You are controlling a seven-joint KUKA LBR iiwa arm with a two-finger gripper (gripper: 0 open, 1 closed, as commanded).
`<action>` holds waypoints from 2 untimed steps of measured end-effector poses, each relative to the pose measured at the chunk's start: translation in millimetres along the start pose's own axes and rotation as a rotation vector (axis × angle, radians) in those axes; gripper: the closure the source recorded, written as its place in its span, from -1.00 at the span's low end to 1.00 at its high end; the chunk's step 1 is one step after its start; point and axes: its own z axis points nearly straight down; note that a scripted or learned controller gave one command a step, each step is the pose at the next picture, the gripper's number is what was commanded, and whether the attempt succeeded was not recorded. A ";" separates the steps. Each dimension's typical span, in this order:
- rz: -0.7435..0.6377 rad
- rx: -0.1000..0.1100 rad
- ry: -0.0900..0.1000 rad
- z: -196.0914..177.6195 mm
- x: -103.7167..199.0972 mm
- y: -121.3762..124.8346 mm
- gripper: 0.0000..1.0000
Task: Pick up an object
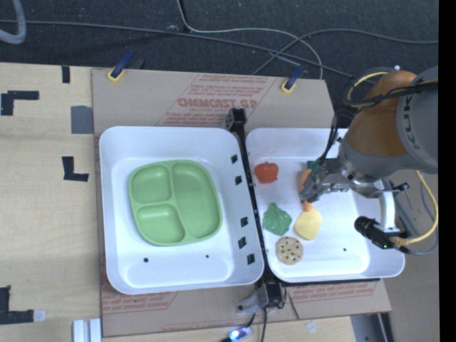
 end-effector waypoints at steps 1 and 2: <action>0.001 0.000 0.000 -38.9 0.2 1.0 1.00; -0.004 0.002 0.001 -43.1 42.0 31.9 1.00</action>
